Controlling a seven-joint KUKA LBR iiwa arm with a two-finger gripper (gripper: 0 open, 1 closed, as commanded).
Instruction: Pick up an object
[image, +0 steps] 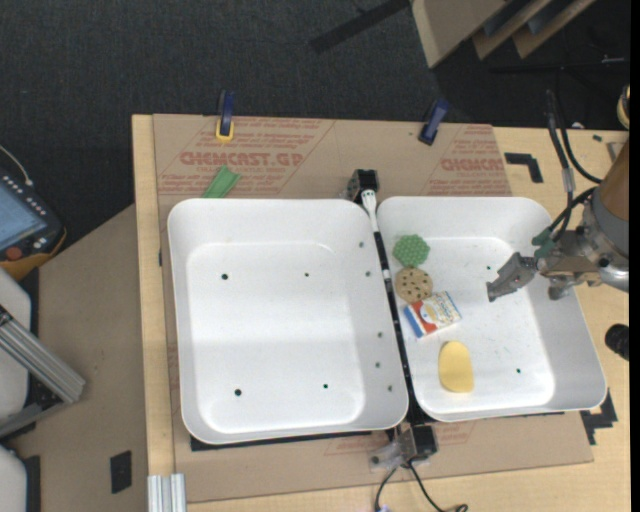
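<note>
In the camera view two shallow white bins sit side by side on a brown cardboard-covered bench (300, 145). The left bin (200, 250) takes up the centre-left of the frame; the right bin (500, 215) lies to the centre-right, and the two meet along a dark seam running down the middle.

The loose objects all lie in the left part of the right bin, close to that seam, in a rough column. Topmost is a green knobbly piece (411, 248). Just below it, touching or nearly touching, is a round tan cookie-like disc (411, 284) with dark spots. Below that lies a small flat packet (432, 314) in white, red and blue, tilted. Lowest, toward the bin's lower middle, is a yellow oval object (456, 367), apart from the packet.

The arm enters from the right edge of the frame, and its gripper (503, 283) hangs over the right half of the right bin, pointing leftward toward the column of objects. The grey fingertip end sits level with the disc and the packet but well to their right, with bare white bin floor between. The yellow object lies below and to the left of the gripper. Nothing is seen between the fingers, and how far apart they stand cannot be told from this angle.

A small green strip (220, 182) rests on the cardboard above the left bin's upper left corner.
</note>
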